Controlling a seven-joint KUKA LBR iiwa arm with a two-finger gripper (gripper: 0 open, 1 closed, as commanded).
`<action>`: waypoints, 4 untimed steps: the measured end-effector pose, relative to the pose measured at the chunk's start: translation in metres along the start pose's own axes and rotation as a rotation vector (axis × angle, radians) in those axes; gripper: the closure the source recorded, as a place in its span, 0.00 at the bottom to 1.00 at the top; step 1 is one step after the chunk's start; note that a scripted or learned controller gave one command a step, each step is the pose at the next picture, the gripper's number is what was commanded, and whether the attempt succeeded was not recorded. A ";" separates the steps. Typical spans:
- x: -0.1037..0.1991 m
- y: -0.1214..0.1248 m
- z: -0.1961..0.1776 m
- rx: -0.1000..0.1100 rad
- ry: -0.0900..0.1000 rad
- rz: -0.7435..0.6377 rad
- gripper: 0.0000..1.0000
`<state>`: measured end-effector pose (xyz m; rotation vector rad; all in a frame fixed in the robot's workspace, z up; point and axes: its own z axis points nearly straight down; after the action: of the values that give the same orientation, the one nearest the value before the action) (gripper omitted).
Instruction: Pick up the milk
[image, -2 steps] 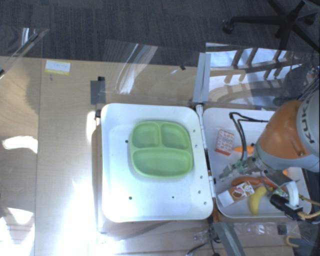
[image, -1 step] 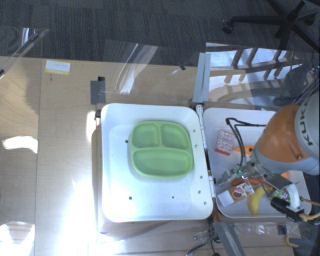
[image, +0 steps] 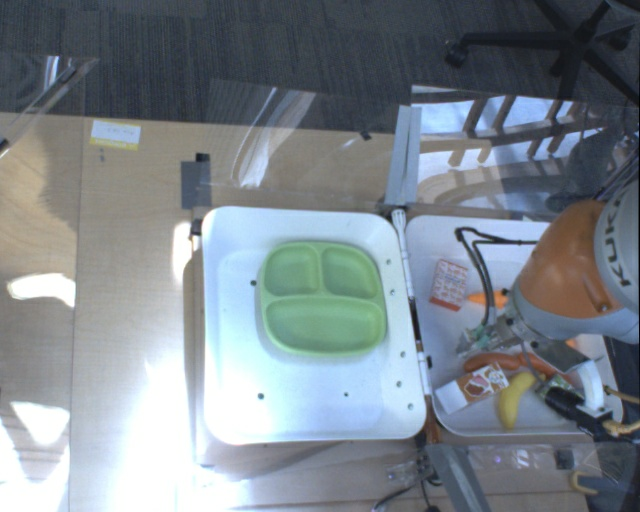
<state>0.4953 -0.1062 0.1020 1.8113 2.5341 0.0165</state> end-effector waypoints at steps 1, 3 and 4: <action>0.000 0.000 0.000 0.000 0.000 0.001 0.00; 0.000 0.000 0.000 0.001 0.002 -0.031 1.00; 0.000 0.000 0.000 0.002 0.002 -0.031 0.00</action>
<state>0.4953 -0.1059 0.1020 1.7735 2.5640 0.0160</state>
